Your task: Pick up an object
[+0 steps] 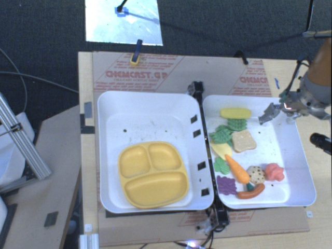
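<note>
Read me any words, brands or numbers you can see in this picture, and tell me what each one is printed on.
"CHEMCAST" then "G P": red print on the brown sheet under the bins, behind the left bin.
The same red print, running at a slant, behind the right bin: partly cut off, not clearly readable.
The yellow tray and the toy foods bear no readable text.

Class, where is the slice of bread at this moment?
The bread slice lies in the right bin, just below the green leafy toy, above the carrot.

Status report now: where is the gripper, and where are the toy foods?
Gripper over right bin, upper part, holding nothing visible. Toy foods heaped at bin's left: corn cob, carrot. Nothing in the way.
</note>
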Controlling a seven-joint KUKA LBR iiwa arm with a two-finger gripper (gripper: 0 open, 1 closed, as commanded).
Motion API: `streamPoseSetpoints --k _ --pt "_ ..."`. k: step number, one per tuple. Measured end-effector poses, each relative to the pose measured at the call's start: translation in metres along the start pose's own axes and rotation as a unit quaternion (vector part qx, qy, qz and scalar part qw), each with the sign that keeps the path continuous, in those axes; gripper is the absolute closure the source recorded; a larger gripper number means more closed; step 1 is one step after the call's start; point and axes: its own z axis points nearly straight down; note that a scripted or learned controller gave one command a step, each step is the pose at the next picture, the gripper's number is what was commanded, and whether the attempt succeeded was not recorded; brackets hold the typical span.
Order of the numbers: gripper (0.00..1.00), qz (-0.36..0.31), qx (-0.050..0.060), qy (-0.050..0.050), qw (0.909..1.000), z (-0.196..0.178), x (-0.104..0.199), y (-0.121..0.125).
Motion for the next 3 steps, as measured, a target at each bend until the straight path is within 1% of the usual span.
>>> streamPoseSetpoints --k 1,2,3 --pt "0.00 0.000 -0.004 0.000 1.0000 0.085 0.047 0.060" --pt "0.00 0.004 -0.003 -0.001 1.0000 0.097 -0.010 -0.010" --pt "0.00 0.003 -0.005 -0.001 1.0000 0.097 0.004 -0.080"
